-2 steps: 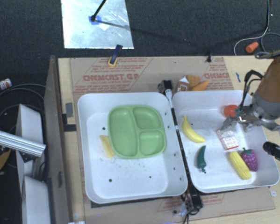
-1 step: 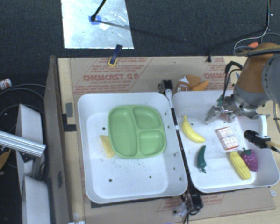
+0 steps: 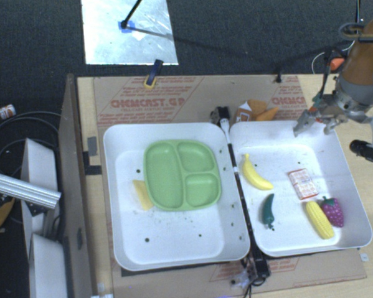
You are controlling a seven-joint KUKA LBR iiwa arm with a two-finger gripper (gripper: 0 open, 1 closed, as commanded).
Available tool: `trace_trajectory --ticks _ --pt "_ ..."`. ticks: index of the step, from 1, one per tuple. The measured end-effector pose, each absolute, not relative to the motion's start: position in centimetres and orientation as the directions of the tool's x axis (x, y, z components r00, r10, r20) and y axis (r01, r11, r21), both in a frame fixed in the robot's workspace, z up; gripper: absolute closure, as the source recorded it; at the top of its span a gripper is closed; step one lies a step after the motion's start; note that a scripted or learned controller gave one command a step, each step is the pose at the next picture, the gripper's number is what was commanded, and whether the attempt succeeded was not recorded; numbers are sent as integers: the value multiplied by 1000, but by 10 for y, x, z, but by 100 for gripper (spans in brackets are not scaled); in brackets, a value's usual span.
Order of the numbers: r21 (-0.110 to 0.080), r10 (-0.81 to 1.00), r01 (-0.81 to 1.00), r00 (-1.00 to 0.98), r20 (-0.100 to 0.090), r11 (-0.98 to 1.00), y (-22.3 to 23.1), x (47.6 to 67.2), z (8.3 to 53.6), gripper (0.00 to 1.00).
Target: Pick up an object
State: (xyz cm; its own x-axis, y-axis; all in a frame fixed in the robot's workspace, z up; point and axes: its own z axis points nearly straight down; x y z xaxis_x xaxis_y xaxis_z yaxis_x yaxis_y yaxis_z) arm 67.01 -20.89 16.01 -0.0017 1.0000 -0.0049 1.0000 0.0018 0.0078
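Two spread, empty fingers of my gripper [image 3: 316,123] hover at the right bin's [image 3: 285,246] far rim, open floor below; banana [image 3: 255,174], pepper [image 3: 268,211], packet [image 3: 303,183], corn [image 3: 319,218], grapes [image 3: 332,212] nearer.

Right white bin [image 3: 279,137]: a yellow plastic banana [image 3: 255,173] lies near the inner wall, its curved body running from upper left to lower right. Below it, a dark green plastic pepper [image 3: 268,211] lies roughly lengthwise. A small red-and-white packet [image 3: 303,183] lies flat at centre right. A yellow plastic corn cob [image 3: 319,218] lies slanted near the front right corner, touching a purple plastic grape bunch [image 3: 332,212] on its right.
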Motion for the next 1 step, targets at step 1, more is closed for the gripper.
trace_trajectory --ticks 1 --pt "-2 1000 1000 -11 6 11 -100 643 123 0"
